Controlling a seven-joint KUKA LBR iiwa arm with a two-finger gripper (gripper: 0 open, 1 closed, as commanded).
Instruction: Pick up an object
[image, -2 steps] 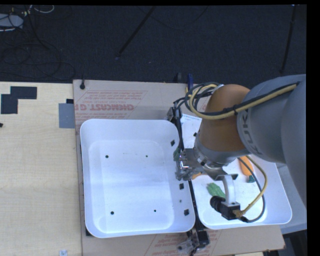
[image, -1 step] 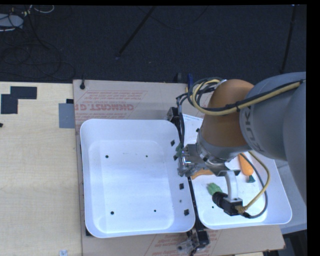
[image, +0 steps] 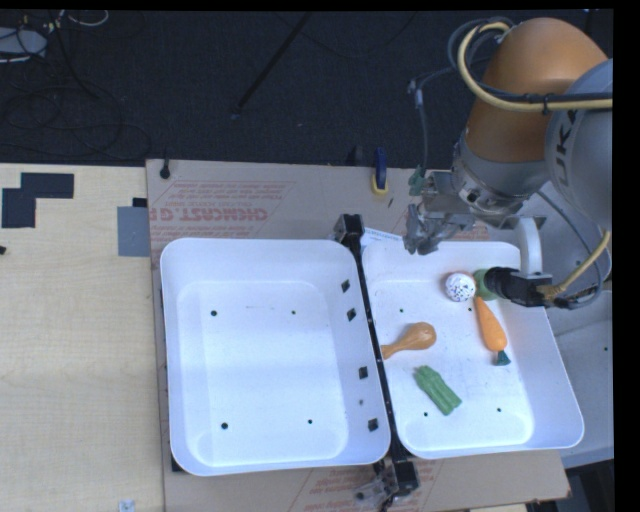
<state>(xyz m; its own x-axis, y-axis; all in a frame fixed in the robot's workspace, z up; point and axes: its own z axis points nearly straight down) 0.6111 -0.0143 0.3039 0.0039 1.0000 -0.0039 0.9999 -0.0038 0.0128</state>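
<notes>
The right bin (image: 560, 400) holds four small things. Nearest the camera is a green block (image: 438, 389), lying at a slant. A bit farther and to its left lies an orange-brown toy shaped like a gourd (image: 410, 341), close to the wall between the bins. To the right lies a toy carrot (image: 490, 328) with its green end near. Farther back sits a white ball with dark dots (image: 459, 288), just left of the carrot's far tip. The pincer (image: 428, 238) hangs over the far edge of this bin, above the counter (image: 80, 330), holding nothing. I cannot tell how wide it is. The left bin (image: 185, 350) sits beside the right one.
</notes>
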